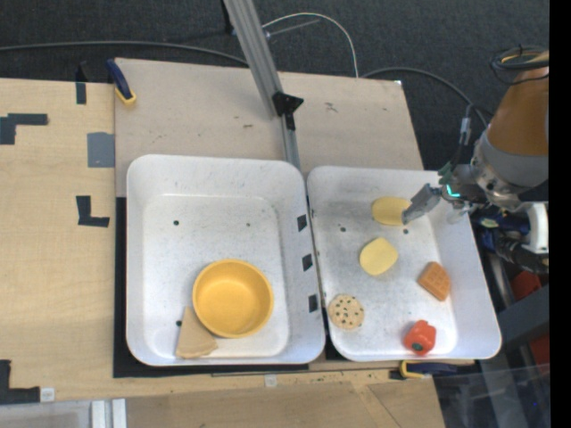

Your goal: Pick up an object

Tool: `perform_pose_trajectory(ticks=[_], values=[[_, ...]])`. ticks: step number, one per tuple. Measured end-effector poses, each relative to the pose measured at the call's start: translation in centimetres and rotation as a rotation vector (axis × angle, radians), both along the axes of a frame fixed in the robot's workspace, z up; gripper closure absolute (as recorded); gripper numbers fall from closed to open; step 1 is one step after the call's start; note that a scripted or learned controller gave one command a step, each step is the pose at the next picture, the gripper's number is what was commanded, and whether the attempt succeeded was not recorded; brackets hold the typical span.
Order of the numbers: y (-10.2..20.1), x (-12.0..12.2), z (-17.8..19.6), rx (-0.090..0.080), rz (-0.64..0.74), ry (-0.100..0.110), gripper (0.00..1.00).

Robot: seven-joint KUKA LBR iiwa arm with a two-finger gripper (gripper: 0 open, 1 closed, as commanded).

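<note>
A pale wooden surface [53,239] on a dark floor carries two shallow white bins set side by side, a tan board lying under their far edges.

Near edge: in the left bin [147,181], one yellow bowl [233,298] sits upright by the near edge, overlapping one tan wedge [192,341] that lies in the near left corner. In the right bin [477,328], one red pepper-like piece [420,336] rests toward the near right corner and one round cookie [345,311] toward the near left. Farther in lie one orange block [435,281] by the right edge and one yellow disc [378,258] near the middle.

Far edge: a second yellow piece [389,210], flatter, lies just beside the pincer [417,207], which reaches in over the right edge, slanted down toward that piece. The pieces lie well apart, probably so each can be taken singly.

Whether the pincer is released or clenched cannot be told, and nothing is seen between its tips. The likely target is the far yellow piece; no object appears lifted yet.

Count: two bins, one bowl, one wedge, five small pieces.
</note>
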State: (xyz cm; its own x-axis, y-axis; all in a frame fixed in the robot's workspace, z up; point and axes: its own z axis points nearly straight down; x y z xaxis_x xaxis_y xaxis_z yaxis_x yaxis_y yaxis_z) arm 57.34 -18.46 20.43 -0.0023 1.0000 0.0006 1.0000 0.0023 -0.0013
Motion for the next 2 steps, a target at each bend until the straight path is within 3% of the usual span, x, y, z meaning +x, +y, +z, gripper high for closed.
perform_pose_trajectory(ticks=[1,2], values=[[0.2,0.1,-6.4,0.0,-0.001,0.007,0.0],[0.3,0.2,-11.6,-0.001,-0.001,-0.002,0.0]])
